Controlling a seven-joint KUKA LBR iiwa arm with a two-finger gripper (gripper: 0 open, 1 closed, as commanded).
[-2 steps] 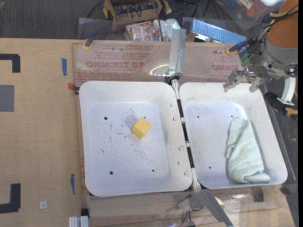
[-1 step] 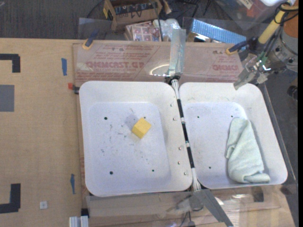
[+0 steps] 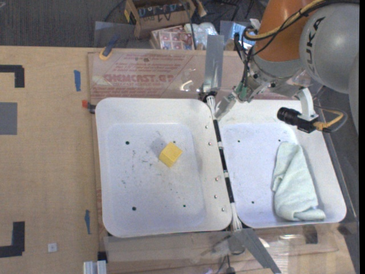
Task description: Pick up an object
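The tool (image 3: pixel 228 103) sits in the upper middle of the frame, just above the strip where the two bins meet, near their top edge. It is small and partly hidden under the wrist, so I cannot tell its state, and I see nothing caught in it. Above it, the grey arm (image 3: pixel 333 39) with its orange band (image 3: pixel 285 19) comes in from the upper right corner of the frame. A small black part (image 3: pixel 293 117) with a cable hangs beside the wrist, over the right bin.

The right bin (image 3: pixel 256 153) holds a pale crumpled cloth (image 3: pixel 293 182), which lies along its right side, toward the lower right of the frame. The left bin (image 3: pixel 114 170) holds a small yellow block (image 3: pixel 170 154), lying alone near the bin's centre, well apart from the tool. Both bins rest on the wooden table (image 3: pixel 45 164). Behind the left bin, a clear sheet with red print (image 3: pixel 142 79) lies flat on the table.
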